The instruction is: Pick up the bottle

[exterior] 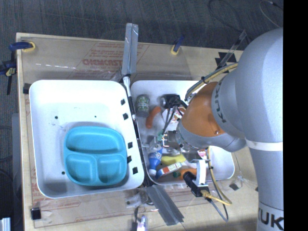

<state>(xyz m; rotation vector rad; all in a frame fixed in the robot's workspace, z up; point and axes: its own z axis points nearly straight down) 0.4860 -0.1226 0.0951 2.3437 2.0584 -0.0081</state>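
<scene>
Though half buried among clutter in the right bin (222,171), looks to be the small blue-capped bottle (154,161) near the front left corner. Probably light, rigid plastic, smooth and slippery; best pinched across the body. Cannot tell the hand's (169,139) state, hidden under the wrist.

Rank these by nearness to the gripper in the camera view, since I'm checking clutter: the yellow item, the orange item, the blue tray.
Gripper, right bin.
1. Yellow item, just below it.
2. Orange item, above it.
3. Blue tray, in the left bin, farthest.
</scene>
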